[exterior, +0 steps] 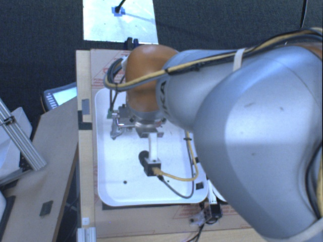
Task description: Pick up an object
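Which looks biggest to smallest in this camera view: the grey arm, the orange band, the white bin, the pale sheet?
1. Grey arm, nearest the camera, so inflated.
2. White bin, partly covered by the arm.
3. Orange band and pale sheet look alike; I won't rank them.

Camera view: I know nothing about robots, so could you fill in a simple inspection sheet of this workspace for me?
Surface: white bin on a wooden bench; the arm hides much of the rest.
Job's things: nothing seen.
Clutter: one tiny dark speck on the bin floor, too small to identify.
Grippers: gripper hangs over the white bin, below the orange band.
Cables: yellow and dark cables run along the top of the arm.
Surroundings: dark backdrop; pale sheet behind the bench; metal bar and screen on the view's left.
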